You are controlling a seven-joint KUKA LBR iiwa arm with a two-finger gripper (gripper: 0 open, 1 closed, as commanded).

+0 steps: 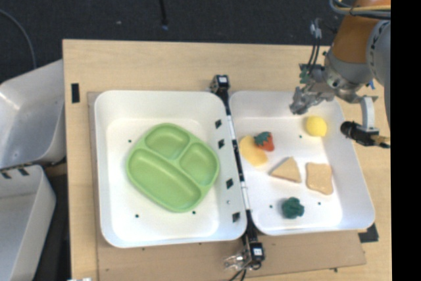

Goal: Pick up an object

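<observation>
While arm reaches in from right, tool (304,102) hangs above right bin (348,207) far edge; grip state indiscernible.

— Access into the right bin (263,102)?

— I see bare floor along its far-left corner and near edge. The yellow ball (316,126) sits just beside my gripper (304,102).

— Obstructions?

— Five pieces crowd the middle. The green tray (172,168) takes most of the left bin (105,141); I note bare margins around it.
</observation>
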